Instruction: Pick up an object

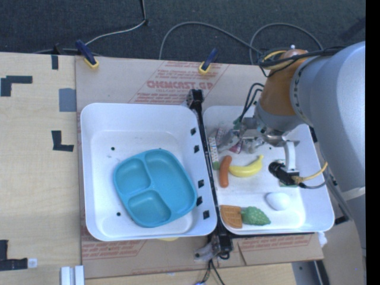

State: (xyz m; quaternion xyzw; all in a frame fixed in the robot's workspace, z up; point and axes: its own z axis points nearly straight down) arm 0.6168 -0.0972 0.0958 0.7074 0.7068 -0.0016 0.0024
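Note:
In the right bin (314, 218) lie a yellow banana (247, 168), an orange sausage-shaped piece (224, 171), a white rounded object (277, 200), a green broccoli-like piece (256, 216) and an orange ridged slab (231, 216). My gripper (227, 140) reaches down into the bin's far left part, just above the banana and the orange piece, close to the wall between the bins. Its tip is a blur of grey, pink and green. I see nothing clearly held.
The left bin (98, 123) holds a blue divided plate (154, 187). The grey arm with its orange band (279, 94) covers the right bin's far right side. A black fitting with a yellow cable (285, 174) hangs over the bin to the right of the banana.

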